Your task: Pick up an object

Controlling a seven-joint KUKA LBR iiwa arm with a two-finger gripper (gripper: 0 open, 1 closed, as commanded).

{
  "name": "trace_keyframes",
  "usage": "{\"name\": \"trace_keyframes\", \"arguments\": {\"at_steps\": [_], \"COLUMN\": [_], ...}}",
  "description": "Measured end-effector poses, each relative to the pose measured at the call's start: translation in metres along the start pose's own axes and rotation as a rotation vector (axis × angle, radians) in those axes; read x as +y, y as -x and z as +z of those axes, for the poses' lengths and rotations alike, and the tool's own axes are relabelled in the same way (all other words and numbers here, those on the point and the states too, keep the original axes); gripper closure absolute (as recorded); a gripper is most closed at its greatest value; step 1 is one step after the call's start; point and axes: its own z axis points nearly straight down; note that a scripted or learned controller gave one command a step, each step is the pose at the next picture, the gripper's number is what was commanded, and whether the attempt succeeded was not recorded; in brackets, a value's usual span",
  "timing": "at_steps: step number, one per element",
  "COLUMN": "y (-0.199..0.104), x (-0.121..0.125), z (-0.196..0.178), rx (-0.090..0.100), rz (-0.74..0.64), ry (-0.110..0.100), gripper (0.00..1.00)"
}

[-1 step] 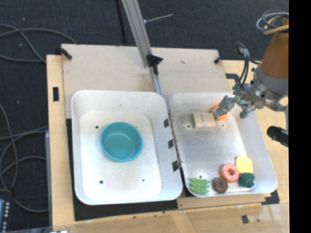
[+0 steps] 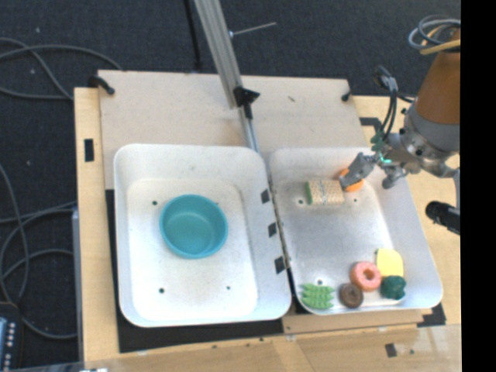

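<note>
1. End effector (image 2: 364,170) sits over the upper right part of the right bin (image 2: 403,208), reaching in from the right; the arm's orange band (image 2: 442,84) is above it at the frame edge.
2. Finger state: cannot tell. The grey fingers blur together, and a small orange thing (image 2: 353,183) shows right at their tips; I can't say if it is clamped or just lying under them.
3. Nearest object otherwise: a tan block with a green end (image 2: 324,193), lying flat on the bin floor just left of and slightly below the end effector, apart from the fingers.
4. Remaining right-bin items are clustered along the near edge, well apart from the end effector:
   - yellow piece (image 2: 390,260) touching a dark green lump (image 2: 394,287)
   - pink ring donut (image 2: 365,275) just left of those
   - brown donut (image 2: 352,296) beside the pink one
   - green ridged piece (image 2: 316,294) furthest left
5. Left bin (image 2: 139,208) holds a teal bowl (image 2: 194,225), upright, about mid-bin.
6. Obstruction: an aluminium strut (image 2: 221,41) slants down from the top to the seam between the bins, ending well left of the end effector.
7. Bench (image 2: 170,107) carries both bins; cables (image 2: 31,60) lie on the dark floor to the left.
</note>
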Motion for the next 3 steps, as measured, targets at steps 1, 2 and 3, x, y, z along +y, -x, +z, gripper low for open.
{"name": "trace_keyframes", "arguments": {"at_steps": [1,2,3], "y": [-0.003,0.005,0.001], "x": [-0.009,-0.005,-0.014], "z": [0.048,0.094,0.146], "rx": [-0.003,-0.004,-0.003], "rz": [0.005,0.005,0.005], "ry": [-0.005,-0.005,-0.007], "gripper": [0.00,0.00,0.00]}}
